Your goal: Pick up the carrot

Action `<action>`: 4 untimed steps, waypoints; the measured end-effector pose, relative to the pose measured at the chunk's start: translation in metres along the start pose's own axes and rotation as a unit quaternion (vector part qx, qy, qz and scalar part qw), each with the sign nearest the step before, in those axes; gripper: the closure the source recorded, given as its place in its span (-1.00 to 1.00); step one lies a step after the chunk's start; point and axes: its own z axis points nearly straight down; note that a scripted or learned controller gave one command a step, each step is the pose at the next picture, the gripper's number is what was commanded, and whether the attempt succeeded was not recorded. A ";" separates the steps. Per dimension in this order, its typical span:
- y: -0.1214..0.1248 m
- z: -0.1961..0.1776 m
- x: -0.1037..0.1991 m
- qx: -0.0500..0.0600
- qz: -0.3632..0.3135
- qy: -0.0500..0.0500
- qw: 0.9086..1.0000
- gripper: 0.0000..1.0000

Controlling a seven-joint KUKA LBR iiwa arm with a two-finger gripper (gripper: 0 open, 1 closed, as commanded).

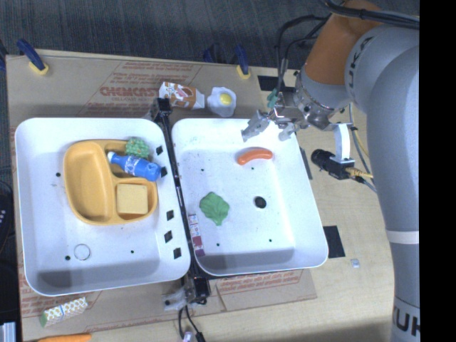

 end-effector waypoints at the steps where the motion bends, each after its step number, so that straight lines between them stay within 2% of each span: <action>1: -0.044 0.071 0.038 0.001 0.035 0.001 0.999 -1.00; 2: -0.086 0.101 0.074 0.001 0.112 0.001 0.994 -1.00; 3: -0.123 0.026 0.135 0.000 0.241 0.001 0.970 -1.00; 4: -0.137 0.027 0.193 0.001 0.380 0.001 0.925 -1.00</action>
